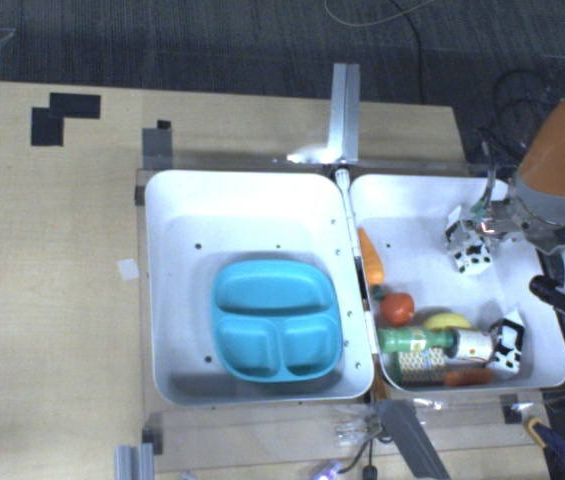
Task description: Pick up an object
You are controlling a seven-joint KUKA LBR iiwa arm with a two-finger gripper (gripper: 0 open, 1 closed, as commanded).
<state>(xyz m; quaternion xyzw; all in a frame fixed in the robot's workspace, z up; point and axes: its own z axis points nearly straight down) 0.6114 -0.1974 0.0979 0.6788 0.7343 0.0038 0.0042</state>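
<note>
I have the pincer [470,230] in the far part of the right bin [412,193], right over a small black-and-white cow toy [473,257]. Cannot tell whether it is released or clenched, and nothing clearly sits in it. The toy lies apart from the clutter along the near wall: tomato [396,309], banana [447,321], green bottle [432,342], grater [420,366], carrot [369,256] on the divider. Risks as I judge them: the toy is small and rounded, so it may squirt out or get nudged toward the right wall; an off-centre descent would close on air. Left bin [177,268] holds a blue tray [274,318], not in play.
</note>
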